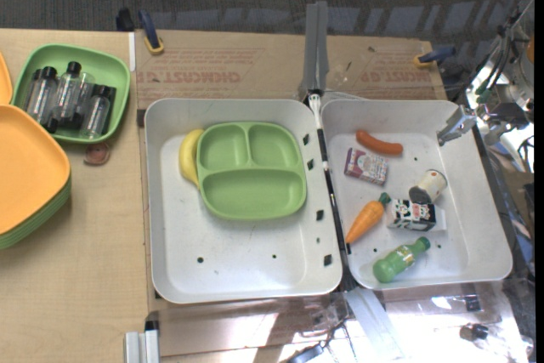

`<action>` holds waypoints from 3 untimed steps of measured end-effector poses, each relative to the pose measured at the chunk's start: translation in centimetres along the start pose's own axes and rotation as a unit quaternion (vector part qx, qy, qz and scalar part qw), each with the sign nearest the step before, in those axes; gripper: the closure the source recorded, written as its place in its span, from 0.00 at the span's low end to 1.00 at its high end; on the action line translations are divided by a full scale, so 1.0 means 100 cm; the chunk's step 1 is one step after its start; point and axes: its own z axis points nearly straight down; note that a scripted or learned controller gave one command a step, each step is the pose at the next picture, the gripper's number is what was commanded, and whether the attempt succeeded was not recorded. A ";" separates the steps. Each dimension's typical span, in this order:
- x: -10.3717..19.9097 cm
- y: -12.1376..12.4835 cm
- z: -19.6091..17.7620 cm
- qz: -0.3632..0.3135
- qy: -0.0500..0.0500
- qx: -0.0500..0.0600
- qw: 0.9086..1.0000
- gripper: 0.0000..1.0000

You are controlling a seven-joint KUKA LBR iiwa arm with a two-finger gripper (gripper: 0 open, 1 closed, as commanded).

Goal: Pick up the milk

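At the far left of the bench, a stack of orange plates [30,174] lies partly cut off by the frame edge. Just behind it sits a small green tray [115,76] holding several dark-capped bottles [68,102].

The left bin [166,268] contains a green divided plate [252,170]. A yellow item [188,155], possibly a banana, lies tucked against the plate's left rim.

The right bin [484,259] holds six items. A carrot [365,219] lies nearest the divider. A pink carton [366,166] sits behind the carrot, and a sausage [379,143] lies behind the carton. The milk [414,215], a small white carton with black patches, lies near the bin centre, just right of the carrot's green top. A small white cup [429,184] lies tipped just behind the milk. A green bottle [400,260] lies on its side in front of the milk, near the front wall.

The gripper [459,125] is positioned at the right bin's back right corner, well apart from the milk. Finger spacing cannot be determined at this resolution; nothing is visibly held
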 end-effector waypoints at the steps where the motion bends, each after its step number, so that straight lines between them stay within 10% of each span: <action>1: 0.046 -0.010 0.106 0.043 0.000 0.000 0.999 0.00; 2: 0.043 -0.078 0.157 -0.083 0.000 -0.002 0.997 0.00; 3: 0.042 -0.077 0.147 -0.082 0.000 -0.003 0.997 1.00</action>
